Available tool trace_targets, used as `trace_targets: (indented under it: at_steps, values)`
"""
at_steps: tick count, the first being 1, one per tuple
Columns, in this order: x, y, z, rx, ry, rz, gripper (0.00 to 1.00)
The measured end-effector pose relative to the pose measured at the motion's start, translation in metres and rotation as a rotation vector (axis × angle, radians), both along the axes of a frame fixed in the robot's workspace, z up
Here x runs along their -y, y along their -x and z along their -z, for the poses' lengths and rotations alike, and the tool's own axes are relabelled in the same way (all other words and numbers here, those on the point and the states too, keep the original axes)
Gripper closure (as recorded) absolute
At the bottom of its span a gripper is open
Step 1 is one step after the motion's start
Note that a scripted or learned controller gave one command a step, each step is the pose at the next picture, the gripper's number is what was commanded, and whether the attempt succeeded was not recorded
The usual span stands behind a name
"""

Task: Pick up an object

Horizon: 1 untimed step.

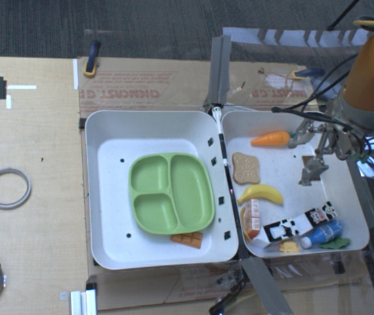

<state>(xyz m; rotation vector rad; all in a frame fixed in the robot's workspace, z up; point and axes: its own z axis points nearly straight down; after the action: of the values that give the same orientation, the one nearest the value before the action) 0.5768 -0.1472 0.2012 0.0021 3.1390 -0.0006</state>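
- The claw (pixel 313 170) hangs over the right bin (pixel 351 195), in its upper right part, with the grey and orange arm (pixel 365 77) reaching in from the right.
- How far open the claw is, I cannot tell; nothing shows between its tips.
- Just up and left of the claw lies a carrot (pixel 271 138), apart from it.
- Further left in that bin sits a slice of bread (pixel 246 168), with a banana (pixel 262 193) just below it.
- Along the bin's near edge: a red packet (pixel 250 218), a black-and-white cow toy (pixel 302 223) and a blue bottle (pixel 323 233) on something green.
- The left bin (pixel 105 195) holds a green divided plate (pixel 172 193), and an orange waffle piece (pixel 188 239) pokes out from under its near rim.
- Out on the worktop (pixel 36 241), a roll of tape (pixel 6 188) lies well left of both bins.
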Motion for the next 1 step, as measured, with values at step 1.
trace_targets:
  at_steps: [1]
  values:
    - [-0.0416, 0.0256, 0.1091, -0.001, 0.000, 0.219, 0.00]
